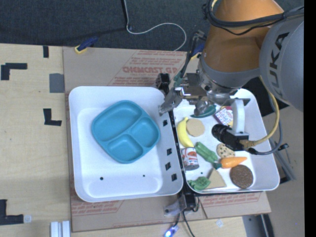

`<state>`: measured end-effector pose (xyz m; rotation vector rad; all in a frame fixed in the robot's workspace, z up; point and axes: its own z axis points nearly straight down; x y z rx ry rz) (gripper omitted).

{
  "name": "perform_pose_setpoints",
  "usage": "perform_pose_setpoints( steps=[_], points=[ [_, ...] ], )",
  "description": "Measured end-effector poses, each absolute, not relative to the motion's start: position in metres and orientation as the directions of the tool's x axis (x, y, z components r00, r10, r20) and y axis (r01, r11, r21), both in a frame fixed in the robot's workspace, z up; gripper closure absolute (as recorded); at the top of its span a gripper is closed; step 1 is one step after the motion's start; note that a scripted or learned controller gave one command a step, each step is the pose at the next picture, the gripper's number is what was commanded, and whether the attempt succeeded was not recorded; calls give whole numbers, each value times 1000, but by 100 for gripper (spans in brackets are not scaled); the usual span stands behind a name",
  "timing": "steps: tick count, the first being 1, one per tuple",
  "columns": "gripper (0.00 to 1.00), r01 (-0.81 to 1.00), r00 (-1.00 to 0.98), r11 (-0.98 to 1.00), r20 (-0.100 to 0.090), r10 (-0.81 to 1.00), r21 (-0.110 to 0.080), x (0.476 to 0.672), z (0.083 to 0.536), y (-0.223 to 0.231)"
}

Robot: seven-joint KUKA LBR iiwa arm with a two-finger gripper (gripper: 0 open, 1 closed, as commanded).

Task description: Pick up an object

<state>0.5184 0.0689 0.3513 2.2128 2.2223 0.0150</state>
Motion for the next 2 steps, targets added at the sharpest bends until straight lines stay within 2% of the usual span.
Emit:
perform_pose_setpoints(
  steps=[1,2],
  points=[
    [0,1000,-5,5,1,1000,-1,482,384,103],
    [100,1000,-4,4,-1,1000,-3,484,392,102]
  ],
)
